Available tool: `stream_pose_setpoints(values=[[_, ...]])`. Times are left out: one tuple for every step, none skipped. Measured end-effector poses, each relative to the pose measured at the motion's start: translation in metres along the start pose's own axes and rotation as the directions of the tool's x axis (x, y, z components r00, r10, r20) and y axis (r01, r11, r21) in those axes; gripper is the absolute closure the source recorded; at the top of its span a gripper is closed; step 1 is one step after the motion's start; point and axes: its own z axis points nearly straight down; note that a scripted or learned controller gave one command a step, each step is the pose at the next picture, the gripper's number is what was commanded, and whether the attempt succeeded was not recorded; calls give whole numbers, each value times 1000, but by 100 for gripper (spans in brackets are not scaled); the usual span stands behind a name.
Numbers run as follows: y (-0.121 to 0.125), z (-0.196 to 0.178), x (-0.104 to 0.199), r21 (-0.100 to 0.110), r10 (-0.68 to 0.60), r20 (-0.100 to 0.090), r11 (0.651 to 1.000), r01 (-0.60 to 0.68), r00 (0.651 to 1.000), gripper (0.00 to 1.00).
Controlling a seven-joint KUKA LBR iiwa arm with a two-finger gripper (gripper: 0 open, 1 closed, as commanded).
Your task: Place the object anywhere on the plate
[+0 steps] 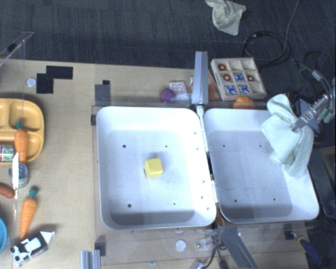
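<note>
Where the table (68, 220) edge comes closest to us, we see a small black-and-white cow-patterned carton (30, 247) at the lower left, with an orange toy carrot (27, 209) just above it. Past these, two shallow white bins sit side by side. We find the task's object, a yellow block (154, 167), lying near the middle of the left bin (113, 210), apart from every wall. The right bin (236, 210) carries a crumpled pale green cloth (286, 139) draped over its right rim.

At the cloth's upper right we make out the gripper (310, 116) coming in from the right edge; it appears to be touching or pinching the cloth, but it is too small and blurred for us to tell how wide it stands or whether it truly has hold of anything.

Farther left, a yellow divided plate (32, 118) rests on the table, well apart from the block, with a second carrot (20, 144) lying on it. Beyond the bins we see a small purple thing (167, 95), a tic-tac-toe board (238, 78), and at the far top another crumpled rag (226, 14) on the dark floor.
</note>
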Motion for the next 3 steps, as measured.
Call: stream_pose_setpoints(values=[[62, -113, 18, -5, 92, 3, 996, -92, 996, 100], [67, 14, 88, 5, 4, -11, 1000, -4, 1000, 100], [93, -18, 207, 1, 0, -9, 1000, 0, 1000, 100]])
